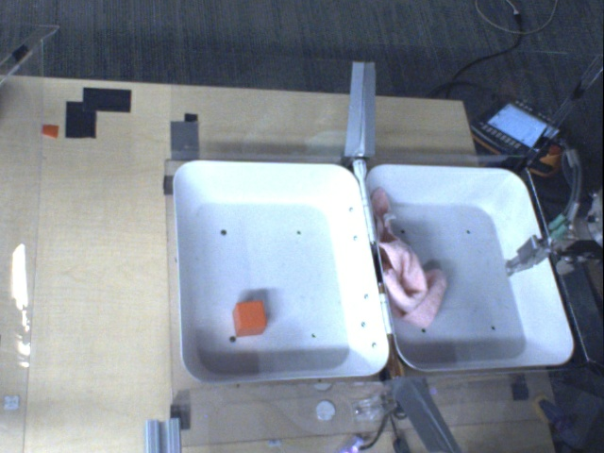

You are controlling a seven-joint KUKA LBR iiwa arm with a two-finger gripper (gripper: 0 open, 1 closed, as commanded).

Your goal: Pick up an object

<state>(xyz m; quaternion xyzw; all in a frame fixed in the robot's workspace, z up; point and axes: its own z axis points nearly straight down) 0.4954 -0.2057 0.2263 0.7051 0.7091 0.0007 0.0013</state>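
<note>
— At the right rim of the right bin (543, 281), what was that grey piece poking in?

— That was the gripper (525, 256), just inside the bin's right wall, roughly halfway down it. Too small and blurred to say how it was set, and nothing could be seen held in it.

— So which object lay closer to it?

— The pink cloth (408, 276). It sat crumpled against the left wall of the same bin, touching the divider, its long axis running from the far end toward the near end and leaning slightly right at the bottom. From the gripper it lay straight across the bin floor to the left, with bare white between them.

— And the orange block (250, 318)?

— Well apart, in the near part of the left bin (189, 253), beyond the divider. I judged the cloth the likelier target: one sweep left and down, crossing its long axis.
</note>
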